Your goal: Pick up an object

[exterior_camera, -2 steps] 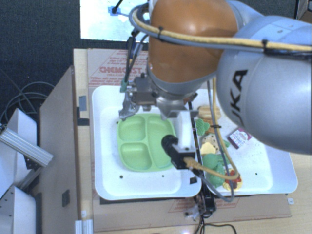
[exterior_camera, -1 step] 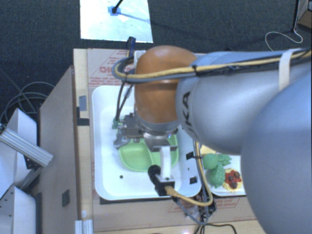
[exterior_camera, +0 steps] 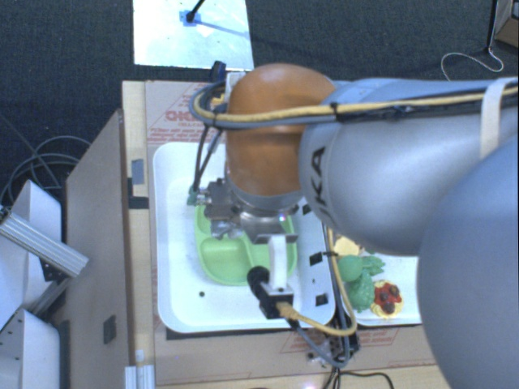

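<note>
Camera view: arm (exterior_camera: 276, 136) hangs over the green dish (exterior_camera: 223, 258) in the left bin (exterior_camera: 174, 217). It looks light, stiff, slick; grip its rim.

Even, fairly bright overhead light gives soft shadows. The orange band (exterior_camera: 272, 128) carries a mild sheen, and the near grey arm (exterior_camera: 405, 177) looks slightly soft, perhaps out of focus. Overall grainy.

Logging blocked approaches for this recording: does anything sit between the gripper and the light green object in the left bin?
Nothing visible does. The gripper hangs directly over the light green object in the left bin, and the arm's wrist hides the gap between them. The leafy green toy lies apart in the right bin.
</note>
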Motion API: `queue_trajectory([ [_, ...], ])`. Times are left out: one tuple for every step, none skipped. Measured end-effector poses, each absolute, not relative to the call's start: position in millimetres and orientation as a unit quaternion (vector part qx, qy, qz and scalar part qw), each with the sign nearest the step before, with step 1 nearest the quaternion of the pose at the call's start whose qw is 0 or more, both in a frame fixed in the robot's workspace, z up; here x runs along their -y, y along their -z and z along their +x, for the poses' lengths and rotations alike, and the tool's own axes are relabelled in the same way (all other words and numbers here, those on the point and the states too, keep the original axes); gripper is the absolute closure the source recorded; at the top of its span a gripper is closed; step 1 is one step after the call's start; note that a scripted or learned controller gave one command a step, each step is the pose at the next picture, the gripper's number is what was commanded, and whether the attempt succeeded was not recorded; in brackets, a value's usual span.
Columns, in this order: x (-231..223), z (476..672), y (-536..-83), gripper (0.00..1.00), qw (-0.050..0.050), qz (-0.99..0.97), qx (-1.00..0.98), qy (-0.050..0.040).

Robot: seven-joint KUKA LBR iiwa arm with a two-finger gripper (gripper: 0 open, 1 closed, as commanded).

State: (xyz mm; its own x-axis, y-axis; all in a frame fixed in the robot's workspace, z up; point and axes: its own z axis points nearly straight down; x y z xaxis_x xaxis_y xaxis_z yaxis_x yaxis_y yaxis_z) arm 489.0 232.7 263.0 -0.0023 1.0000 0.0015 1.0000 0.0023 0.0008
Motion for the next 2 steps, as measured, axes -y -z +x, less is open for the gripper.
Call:
queue_trajectory([
  [-189.5,487.0,-267.7,1.00,0.000,-0.708,0.706,-0.0002],
  [-129.0,488.6,-354.4,1.00,-0.004,-0.709,0.706,0.0047],
])
